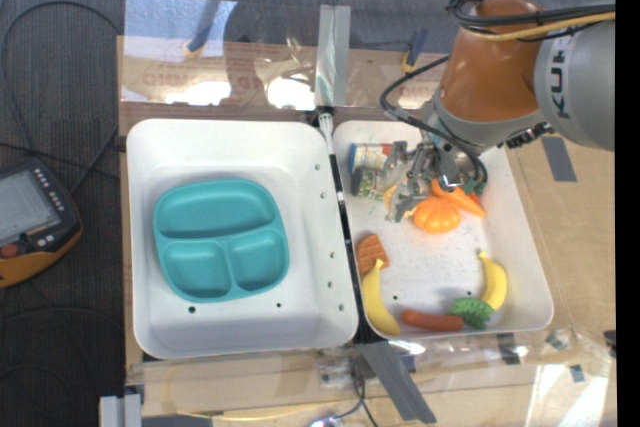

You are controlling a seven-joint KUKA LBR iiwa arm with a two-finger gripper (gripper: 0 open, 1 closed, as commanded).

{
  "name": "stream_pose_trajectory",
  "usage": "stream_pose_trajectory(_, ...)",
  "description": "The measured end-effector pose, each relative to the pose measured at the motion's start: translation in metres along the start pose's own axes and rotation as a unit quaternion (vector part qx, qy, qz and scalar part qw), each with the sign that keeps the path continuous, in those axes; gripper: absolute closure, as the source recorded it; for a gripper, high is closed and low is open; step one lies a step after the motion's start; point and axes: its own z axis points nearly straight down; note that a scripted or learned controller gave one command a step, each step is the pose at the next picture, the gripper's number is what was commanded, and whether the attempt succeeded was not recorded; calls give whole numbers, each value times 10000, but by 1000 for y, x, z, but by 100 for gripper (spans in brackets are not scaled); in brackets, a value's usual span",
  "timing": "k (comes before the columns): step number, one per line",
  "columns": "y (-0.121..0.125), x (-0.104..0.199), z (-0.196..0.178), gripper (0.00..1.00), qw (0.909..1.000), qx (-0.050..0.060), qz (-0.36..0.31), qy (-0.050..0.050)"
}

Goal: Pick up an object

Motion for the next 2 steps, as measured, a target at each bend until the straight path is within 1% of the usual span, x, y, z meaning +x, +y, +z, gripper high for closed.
stream_pose_trajectory(1,-34,6,70,100,9844,-7,-1758,9)
stream_pose_trajectory(2,15,-22,-29,100,9892,-6,-1463,-6)
